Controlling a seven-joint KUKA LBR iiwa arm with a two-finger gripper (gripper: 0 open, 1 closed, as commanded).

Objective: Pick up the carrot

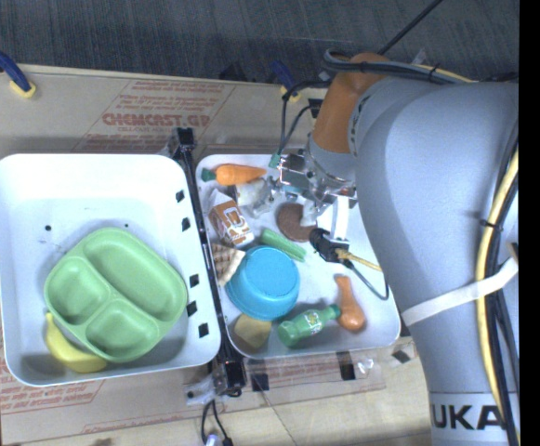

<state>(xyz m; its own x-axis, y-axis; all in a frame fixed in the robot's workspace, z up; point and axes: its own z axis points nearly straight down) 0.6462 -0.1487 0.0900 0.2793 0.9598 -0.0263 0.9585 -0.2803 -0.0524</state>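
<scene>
The carrot (236, 173), orange with a green stub at its left end, lies flat in the back left corner of the right bin (379, 295). My gripper (286, 186) hangs low over the back of that bin, just right of the carrot's tip, with the grey arm and its orange band behind it. Nothing can be seen held in the gripper. A greyish item (251, 194) sits right below the carrot, between it and the gripper.
The right bin is crowded: a blue bowl (265, 282), a green bottle (307, 325), an orange drumstick-shaped toy (349, 307), a brown round piece (291, 219), a snack packet (230, 226). The left bin (28, 193) holds a green divided plate (116, 291) over a yellow item (65, 349).
</scene>
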